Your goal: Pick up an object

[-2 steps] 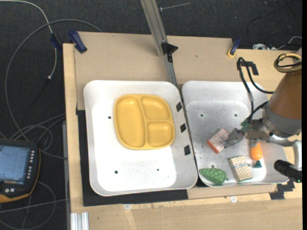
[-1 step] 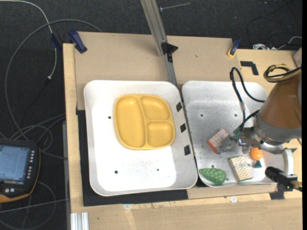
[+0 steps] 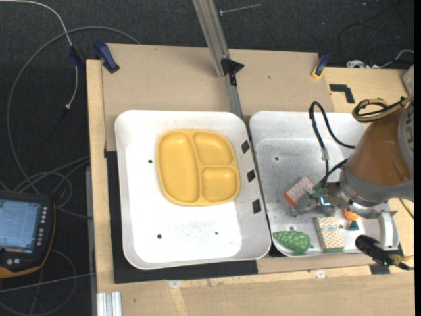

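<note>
Holding yellow tray (image 3: 197, 166): left bin (image 3: 131, 196) | right bin (image 3: 276, 143): green object (image 3: 292, 241), patterned box (image 3: 329, 234) | gripper (image 3: 314, 203) state unclear, perhaps touching red-white packet (image 3: 299, 191)

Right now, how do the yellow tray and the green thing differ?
The yellow tray is large, flat and split into three compartments; the green thing is small and rounded. The yellow tray lies mid left bin; the green thing sits at the right bin's near-left corner. Both rest apart from the gripper.

- Yellow divided tray (image 3: 197, 166) lies in the left bin (image 3: 131, 196).
- Gripper (image 3: 309, 205) hangs low in the right bin (image 3: 276, 137), beside a pink packet (image 3: 299, 190), a green object (image 3: 293, 241) and a patterned box (image 3: 329, 234).
</note>
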Robot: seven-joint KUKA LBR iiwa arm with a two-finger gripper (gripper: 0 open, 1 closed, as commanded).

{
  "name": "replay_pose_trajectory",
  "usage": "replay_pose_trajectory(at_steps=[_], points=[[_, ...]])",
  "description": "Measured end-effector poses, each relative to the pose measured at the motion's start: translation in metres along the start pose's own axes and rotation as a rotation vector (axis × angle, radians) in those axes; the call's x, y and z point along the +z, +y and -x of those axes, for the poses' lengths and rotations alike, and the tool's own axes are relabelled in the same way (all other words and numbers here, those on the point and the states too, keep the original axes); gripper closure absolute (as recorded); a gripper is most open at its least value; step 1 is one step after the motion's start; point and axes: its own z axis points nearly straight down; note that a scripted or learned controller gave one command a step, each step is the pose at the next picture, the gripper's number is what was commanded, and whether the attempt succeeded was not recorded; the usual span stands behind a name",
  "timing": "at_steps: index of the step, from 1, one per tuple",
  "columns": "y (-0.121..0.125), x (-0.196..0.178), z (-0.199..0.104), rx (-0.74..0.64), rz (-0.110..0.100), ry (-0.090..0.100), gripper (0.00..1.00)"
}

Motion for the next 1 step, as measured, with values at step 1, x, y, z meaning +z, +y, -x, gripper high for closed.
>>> replay_pose_trajectory(at_steps=[1], points=[[0.0014,-0.0124,-0.0002,0.0,0.006,-0.001,1.0]])
